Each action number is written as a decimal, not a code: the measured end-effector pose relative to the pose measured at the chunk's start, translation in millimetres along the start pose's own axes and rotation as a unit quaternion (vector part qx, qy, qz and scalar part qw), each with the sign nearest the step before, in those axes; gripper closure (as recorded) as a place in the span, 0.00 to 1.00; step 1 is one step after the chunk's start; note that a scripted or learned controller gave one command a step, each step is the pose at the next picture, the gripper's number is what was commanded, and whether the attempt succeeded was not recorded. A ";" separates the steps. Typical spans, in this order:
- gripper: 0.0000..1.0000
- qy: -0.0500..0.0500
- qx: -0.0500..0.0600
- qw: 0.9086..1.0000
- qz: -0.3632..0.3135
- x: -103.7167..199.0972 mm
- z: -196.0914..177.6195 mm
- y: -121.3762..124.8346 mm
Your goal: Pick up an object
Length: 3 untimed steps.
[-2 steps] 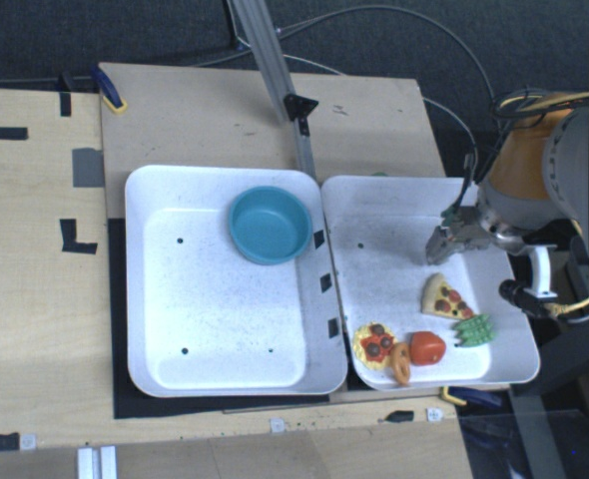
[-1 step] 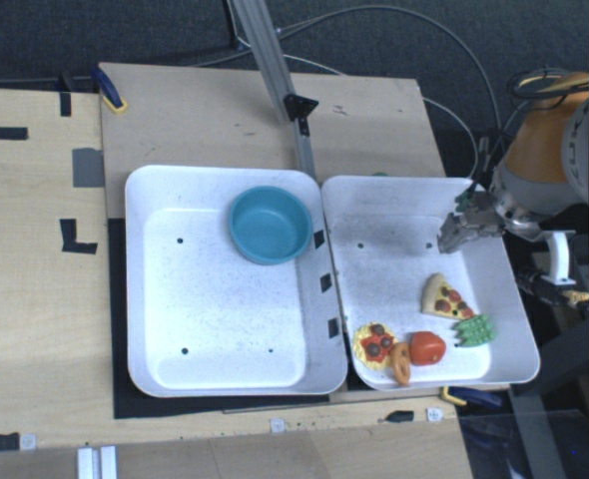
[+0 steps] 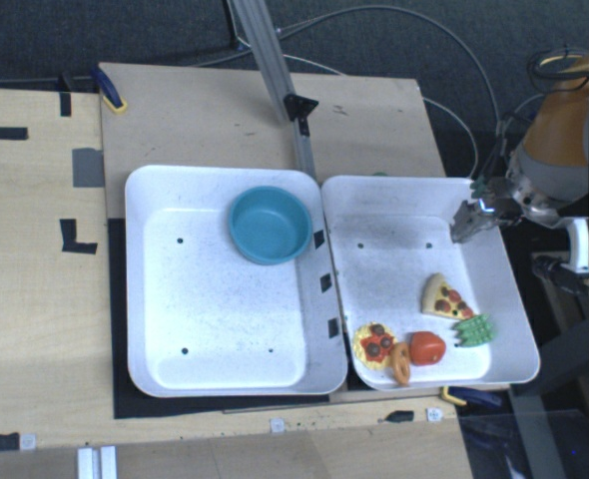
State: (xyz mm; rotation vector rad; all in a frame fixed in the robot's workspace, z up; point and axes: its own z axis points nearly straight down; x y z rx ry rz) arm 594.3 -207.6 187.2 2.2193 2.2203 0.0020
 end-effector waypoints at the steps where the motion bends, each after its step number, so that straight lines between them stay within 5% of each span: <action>1: 1.00 0.000 -0.001 1.000 0.000 0.0 -52.4 0.9; 3: 1.00 0.001 0.002 1.000 -0.002 103.4 -45.8 16.8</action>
